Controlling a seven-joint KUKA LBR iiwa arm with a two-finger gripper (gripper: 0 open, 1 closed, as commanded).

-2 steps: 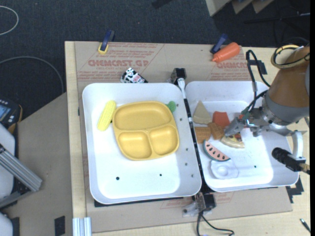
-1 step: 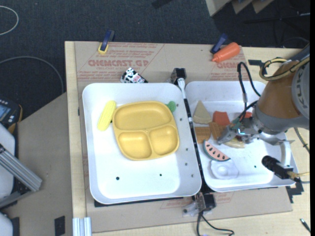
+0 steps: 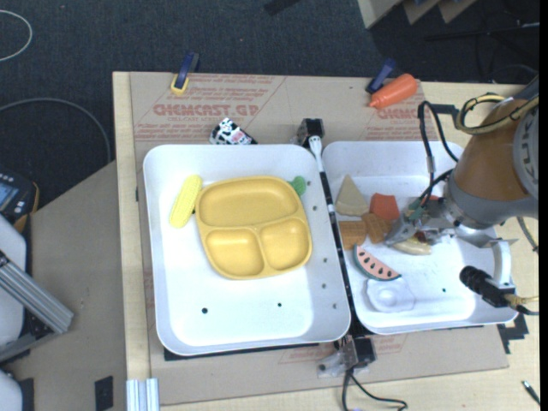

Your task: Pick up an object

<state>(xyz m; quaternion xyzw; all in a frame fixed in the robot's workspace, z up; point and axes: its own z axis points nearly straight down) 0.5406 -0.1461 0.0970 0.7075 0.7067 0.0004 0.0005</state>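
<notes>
My gripper (image 3: 413,229) is low inside the right bin (image 3: 445,285), near its middle. It hangs just over a small tan piece (image 3: 418,247), and I cannot see whether it touches that piece. To its left lie a red block (image 3: 383,205), a tan wedge (image 3: 349,197) and a brown chunk (image 3: 358,229). A watermelon slice (image 3: 377,264) and a clear cup (image 3: 390,296) sit toward the bin's front. The grey arm with its orange band (image 3: 488,157) comes in from the right.
The left bin (image 3: 156,229) holds a yellow divided plate (image 3: 253,225), a yellow corn cob (image 3: 185,200) and a small green piece (image 3: 298,185). Behind the bins on the board are a black-and-white toy (image 3: 229,132) and an orange clamp (image 3: 394,91).
</notes>
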